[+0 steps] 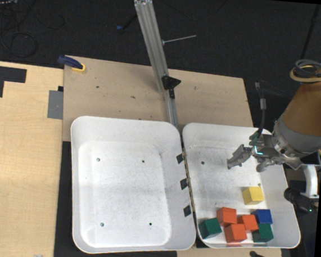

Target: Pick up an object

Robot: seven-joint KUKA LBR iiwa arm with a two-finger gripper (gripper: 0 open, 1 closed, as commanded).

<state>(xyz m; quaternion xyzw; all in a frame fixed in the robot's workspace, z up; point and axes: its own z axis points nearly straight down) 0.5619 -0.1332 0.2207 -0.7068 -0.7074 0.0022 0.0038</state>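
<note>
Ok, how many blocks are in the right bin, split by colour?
Orange blocks: 3
Green blocks: 2
Blue block: 1
Yellow block: 1
Total: 7, all in the right bin, near its front corner.

You're looking at an arm (303,119) with a broad orange band over a grey wrist section. Its gripper (251,161) is grey metal with a small teal spot at the base, and dark cables loop above.
</note>
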